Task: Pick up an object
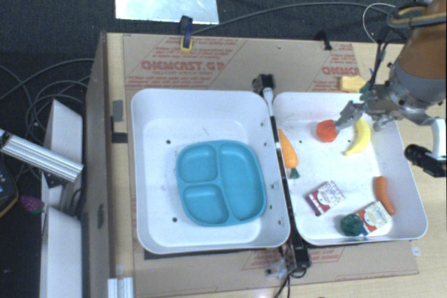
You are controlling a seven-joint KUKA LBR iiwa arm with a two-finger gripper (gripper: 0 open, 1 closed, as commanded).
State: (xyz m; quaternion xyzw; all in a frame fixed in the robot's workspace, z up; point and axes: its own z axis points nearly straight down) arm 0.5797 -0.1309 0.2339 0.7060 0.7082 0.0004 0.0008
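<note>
The arm [424, 45] runs off the right edge, so most of it is cut away. Its wrist covers the upper end of the banana [358, 138] and part of the right bin's [307, 108] far rim. The print on the red packet [325, 197] and the white packet [376, 217] is too small to read. The green object [351, 224] is too blurred to name.

The left white plastic bin [150, 150] holds a blue three-compartment plate [221, 182] at its middle. In the right white plastic bin [408, 171], an orange carrot [287, 150] lies along the left wall, with a round red tomato [325, 130] and a curved yellow banana [358, 137] side by side toward the back. Nearer the front lie a small red-and-white packet [325, 197], a green-and-white packet [364, 220] and, by the right wall, an orange sausage [383, 194].
</note>
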